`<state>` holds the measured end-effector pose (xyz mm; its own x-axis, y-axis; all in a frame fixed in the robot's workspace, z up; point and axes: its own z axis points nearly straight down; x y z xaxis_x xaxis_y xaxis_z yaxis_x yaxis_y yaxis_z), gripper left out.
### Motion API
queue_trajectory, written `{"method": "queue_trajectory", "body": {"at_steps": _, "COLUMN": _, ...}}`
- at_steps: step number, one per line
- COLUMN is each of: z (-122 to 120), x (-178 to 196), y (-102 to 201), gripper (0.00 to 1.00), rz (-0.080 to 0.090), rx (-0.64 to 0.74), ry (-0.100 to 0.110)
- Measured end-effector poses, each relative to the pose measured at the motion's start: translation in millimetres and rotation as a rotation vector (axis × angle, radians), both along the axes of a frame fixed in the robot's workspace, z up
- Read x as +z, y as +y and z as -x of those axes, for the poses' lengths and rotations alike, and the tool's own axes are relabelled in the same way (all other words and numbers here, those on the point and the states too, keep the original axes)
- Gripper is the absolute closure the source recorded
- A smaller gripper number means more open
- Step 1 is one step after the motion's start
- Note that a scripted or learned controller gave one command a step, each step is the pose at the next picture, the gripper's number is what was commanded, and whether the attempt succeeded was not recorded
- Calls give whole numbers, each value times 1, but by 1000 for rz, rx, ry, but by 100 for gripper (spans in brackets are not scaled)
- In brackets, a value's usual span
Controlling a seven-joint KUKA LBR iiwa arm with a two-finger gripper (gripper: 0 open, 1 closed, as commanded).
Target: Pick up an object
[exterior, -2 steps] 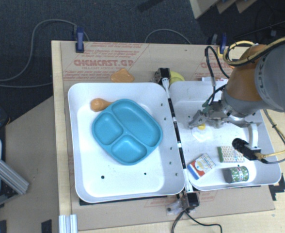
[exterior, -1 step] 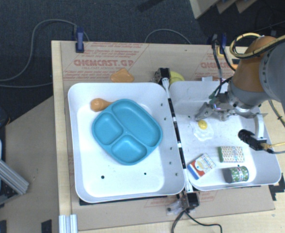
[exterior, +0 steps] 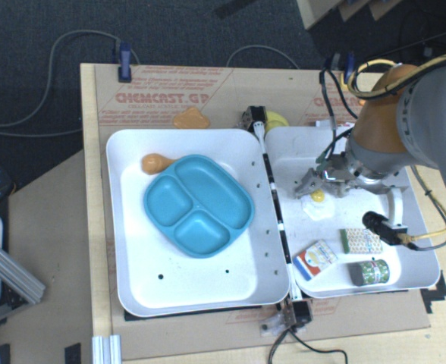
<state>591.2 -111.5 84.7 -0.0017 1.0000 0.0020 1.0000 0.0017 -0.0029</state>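
My gripper (exterior: pixel 321 185) hangs low in the upper left part of the right bin (exterior: pixel 299 146), just above a small white and yellow fried-egg toy (exterior: pixel 318 204). The grey arm with its orange band (exterior: pixel 380 123) reaches in from the right. Farther forward in the same bin lie a small red, white and blue box (exterior: pixel 315 258), a green patterned packet (exterior: pixel 361 241) and a small green can (exterior: pixel 371 271) on its side. The view does not show anything held in the gripper.
The left bin (exterior: pixel 132 264) holds a blue divided plate (exterior: pixel 199 205) and an orange drumstick-shaped toy (exterior: pixel 156 162) at its back left. Behind the bins lie an orange object (exterior: pixel 191 117) and a yellow one (exterior: pixel 276 120). A black cable plug (exterior: pixel 379 227) hangs over the right bin.
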Motion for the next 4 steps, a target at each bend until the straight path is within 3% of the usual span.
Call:
{"method": "queue_trajectory", "body": {"at_steps": 1, "z": -27, "x": 0, "y": -20, "gripper": 0, "rz": 4, "rx": -1, "ry": -7}}
{"method": "queue_trajectory", "body": {"at_steps": 2, "z": 8, "x": 0, "y": 8, "gripper": 0, "rz": -1, "rx": -1, "ry": 2}}
{"method": "queue_trajectory", "body": {"at_steps": 3, "z": -20, "x": 0, "y": -18, "gripper": 0, "rz": 4, "rx": -2, "ry": -7}}
{"method": "queue_trajectory", "body": {"at_steps": 4, "z": -3, "x": 0, "y": -1, "gripper": 0, "rz": 0, "rx": -1, "ry": 0}}
